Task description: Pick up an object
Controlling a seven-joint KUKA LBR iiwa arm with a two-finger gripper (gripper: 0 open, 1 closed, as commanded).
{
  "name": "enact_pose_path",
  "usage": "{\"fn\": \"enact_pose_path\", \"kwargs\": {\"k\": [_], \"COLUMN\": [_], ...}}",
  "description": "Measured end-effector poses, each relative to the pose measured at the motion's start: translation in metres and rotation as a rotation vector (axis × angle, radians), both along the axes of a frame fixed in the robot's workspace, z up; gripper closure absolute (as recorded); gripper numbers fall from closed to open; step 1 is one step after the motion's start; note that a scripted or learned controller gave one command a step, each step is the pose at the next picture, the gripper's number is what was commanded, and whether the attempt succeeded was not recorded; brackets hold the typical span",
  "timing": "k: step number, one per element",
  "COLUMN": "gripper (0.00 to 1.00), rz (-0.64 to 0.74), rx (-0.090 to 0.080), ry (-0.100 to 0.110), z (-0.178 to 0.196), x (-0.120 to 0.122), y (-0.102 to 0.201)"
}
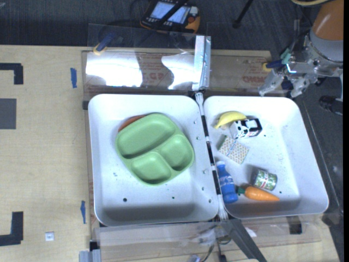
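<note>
The right bin (308, 156) holds a yellow banana (230, 118), a black-and-white toy cow (248, 127), a patterned flat packet (233, 149), a blue bottle (224, 182), a green can (265, 179) and an orange carrot (261, 194). My gripper (284, 79) hangs outside the bins, above the bench just beyond the right bin's far right corner. It is well apart from every object and nothing is seen in it.
The left bin (102, 162) holds a green divided plate (155, 148) with a red-orange thing (130, 122) peeking from under its far edge. A clear plastic wall (142, 70) stands behind the bins. The bins' shared rims (206, 146) run down the middle.
</note>
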State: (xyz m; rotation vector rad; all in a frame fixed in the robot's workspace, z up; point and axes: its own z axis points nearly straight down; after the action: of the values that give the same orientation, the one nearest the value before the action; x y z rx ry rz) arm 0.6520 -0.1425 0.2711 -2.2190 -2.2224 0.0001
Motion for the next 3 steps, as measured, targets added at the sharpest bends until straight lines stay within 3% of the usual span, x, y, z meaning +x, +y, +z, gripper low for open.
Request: {"fn": "enact_pose_path", "kwargs": {"k": [1, 2, 3], "gripper": [0.00, 0.00, 0.00], "rz": [0.016, 0.125, 0.289], "rx": [-0.001, 0.000, -0.002], "ry": [-0.002, -0.004, -0.005], "z": [-0.107, -0.167, -0.183], "x": [0.001, 0.015, -0.015], "y": [0.011, 0.009, -0.017]}}
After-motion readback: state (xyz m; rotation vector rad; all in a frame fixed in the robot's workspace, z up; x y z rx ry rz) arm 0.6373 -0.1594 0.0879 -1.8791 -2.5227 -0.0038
